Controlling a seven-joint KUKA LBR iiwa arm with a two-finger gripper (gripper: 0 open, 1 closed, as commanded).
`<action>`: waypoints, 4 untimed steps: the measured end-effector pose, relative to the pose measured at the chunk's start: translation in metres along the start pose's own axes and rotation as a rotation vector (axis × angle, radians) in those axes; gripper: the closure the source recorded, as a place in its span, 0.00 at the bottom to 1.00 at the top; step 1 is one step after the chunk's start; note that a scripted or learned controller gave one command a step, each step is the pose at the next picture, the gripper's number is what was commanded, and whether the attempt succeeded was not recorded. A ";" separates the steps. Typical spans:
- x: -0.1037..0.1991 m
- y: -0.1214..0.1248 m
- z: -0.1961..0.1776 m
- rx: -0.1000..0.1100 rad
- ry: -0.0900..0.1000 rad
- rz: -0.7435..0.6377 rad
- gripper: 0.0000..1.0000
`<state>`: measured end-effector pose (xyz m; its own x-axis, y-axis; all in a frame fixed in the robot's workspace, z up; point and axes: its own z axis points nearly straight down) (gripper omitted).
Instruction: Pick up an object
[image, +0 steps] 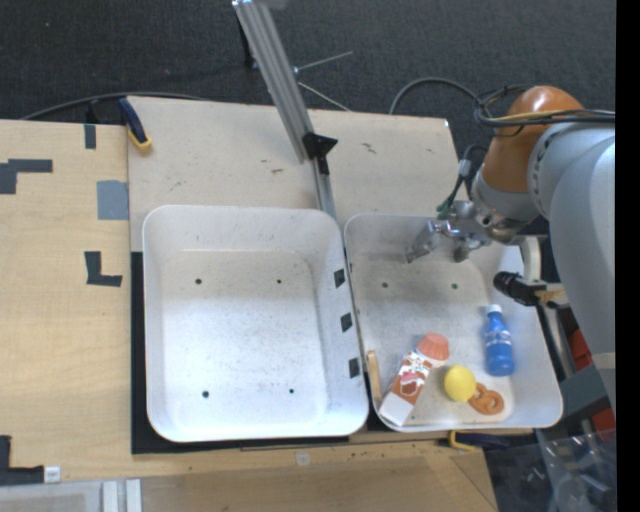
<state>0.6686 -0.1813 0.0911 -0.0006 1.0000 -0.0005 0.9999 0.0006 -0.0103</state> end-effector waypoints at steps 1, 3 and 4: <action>0.001 0.001 -0.014 -0.004 -0.001 -0.001 1.00; -0.003 0.000 -0.123 -0.016 -0.001 -0.002 1.00; -0.002 0.001 -0.159 -0.014 0.000 -0.001 1.00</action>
<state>0.6713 -0.1832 0.2499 -0.0018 1.0000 -0.0008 1.0000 0.0018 0.0037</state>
